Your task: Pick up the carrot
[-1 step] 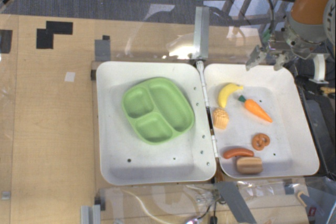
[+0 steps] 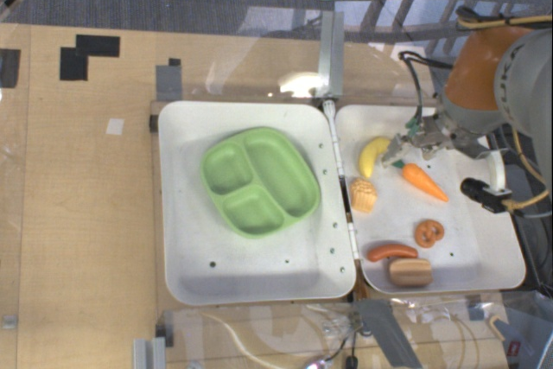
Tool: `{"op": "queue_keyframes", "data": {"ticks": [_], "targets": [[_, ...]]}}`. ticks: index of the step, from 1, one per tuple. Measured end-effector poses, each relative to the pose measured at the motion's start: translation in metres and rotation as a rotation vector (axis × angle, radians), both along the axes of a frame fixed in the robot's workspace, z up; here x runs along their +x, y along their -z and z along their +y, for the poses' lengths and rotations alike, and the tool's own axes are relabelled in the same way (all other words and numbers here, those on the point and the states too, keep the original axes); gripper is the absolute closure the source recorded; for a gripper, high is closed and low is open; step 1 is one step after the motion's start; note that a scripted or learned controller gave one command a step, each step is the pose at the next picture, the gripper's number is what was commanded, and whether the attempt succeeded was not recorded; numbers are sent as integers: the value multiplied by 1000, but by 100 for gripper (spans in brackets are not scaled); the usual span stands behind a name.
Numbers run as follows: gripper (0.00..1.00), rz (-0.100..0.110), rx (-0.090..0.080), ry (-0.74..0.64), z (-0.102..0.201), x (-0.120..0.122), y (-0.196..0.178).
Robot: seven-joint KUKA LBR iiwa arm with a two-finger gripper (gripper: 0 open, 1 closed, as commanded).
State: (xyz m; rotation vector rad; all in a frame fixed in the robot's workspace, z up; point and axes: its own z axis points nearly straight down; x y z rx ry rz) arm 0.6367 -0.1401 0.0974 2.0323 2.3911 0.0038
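**Inspector:** State the position of the carrot (image 2: 424,181).

**Assessor:** It lies loose on the floor of the right bin (image 2: 510,268), just below the jaws (image 2: 421,140) and slightly toward the arm's side of them, apart from them. Nothing touches it.

**Inspector:** Its long axis?

**Assessor:** Slanted. The thick end is nearest the jaws; the tip points down and away from them, toward the arm's side. A grasp would, in my judgement, need the jaws set across that slant, near the thick half.

**Inspector:** State of the jaws?

**Assessor:** Cannot tell. The wrist hardware is small and cluttered by cable, so I record no finding, released or clenched. Nothing is seen between them.

**Inspector:** Neighbours that could interfere?

**Assessor:** A banana (image 2: 373,155) sits just beside the jaws on the far side from the arm. Corn (image 2: 364,195) lies below that, further off. A pretzel (image 2: 429,232), sausage (image 2: 391,252) and bun (image 2: 409,272) lie well below the jaws, beyond the carrot. The banana is the closest risk if the descent drifts away from the arm.

**Inspector:** Progress?

**Assessor:** Judged as approach only; the carrot is not yet lifted. The left bin (image 2: 186,272) holds a green tray (image 2: 259,180), irrelevant to the move.
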Motion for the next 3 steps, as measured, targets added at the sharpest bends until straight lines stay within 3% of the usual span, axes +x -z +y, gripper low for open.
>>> {"op": "queue_keyframes", "data": {"ticks": [1,2,3], "targets": [[0,-7,-3,-104,-35,-43,8],[100,-15,-2,-106,-33,-40,-5],[100,-3,-1,87,-34,-20,-102]]}}
